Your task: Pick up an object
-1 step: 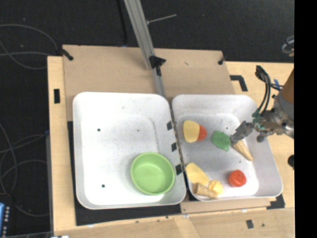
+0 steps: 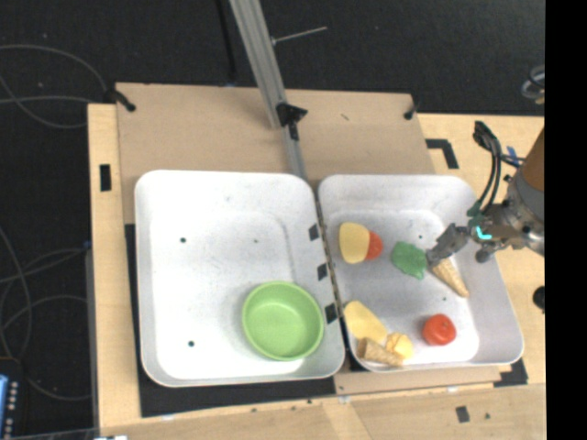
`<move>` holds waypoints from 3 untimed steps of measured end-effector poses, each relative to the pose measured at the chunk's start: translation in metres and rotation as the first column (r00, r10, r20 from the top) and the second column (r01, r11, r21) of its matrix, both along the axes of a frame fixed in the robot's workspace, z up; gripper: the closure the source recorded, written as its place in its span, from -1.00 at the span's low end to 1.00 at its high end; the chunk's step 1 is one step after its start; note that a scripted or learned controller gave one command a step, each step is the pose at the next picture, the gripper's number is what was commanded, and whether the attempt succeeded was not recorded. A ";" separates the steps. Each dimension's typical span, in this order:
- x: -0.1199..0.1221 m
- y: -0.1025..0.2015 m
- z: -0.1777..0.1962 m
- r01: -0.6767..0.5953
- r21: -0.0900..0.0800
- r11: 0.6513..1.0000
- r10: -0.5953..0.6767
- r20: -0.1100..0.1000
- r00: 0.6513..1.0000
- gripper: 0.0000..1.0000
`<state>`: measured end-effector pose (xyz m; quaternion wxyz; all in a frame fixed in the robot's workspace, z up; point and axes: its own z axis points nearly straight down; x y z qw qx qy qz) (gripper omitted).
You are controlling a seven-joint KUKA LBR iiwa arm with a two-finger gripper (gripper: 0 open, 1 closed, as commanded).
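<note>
Hovering near right bin (image 2: 491, 287) rim, tool (image 2: 447, 246) over cone (image 2: 450, 276).

Tan bench (image 2: 367, 122) bears two white bins (image 2: 202, 209), seemingly touching

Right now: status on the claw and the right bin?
Claw low over right bin, between green piece and cone; nothing seen held. Tomato apart, near front. Green bowl in left bin.

The grey arm reaches in from the right, its gripper (image 2: 449, 243) low over the right side, angled leftward.
</note>
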<state>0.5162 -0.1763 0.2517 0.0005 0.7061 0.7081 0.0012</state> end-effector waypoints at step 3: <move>-0.008 -0.008 -0.152 0.005 -0.004 1.000 -0.005 -0.002 1.000 -1.00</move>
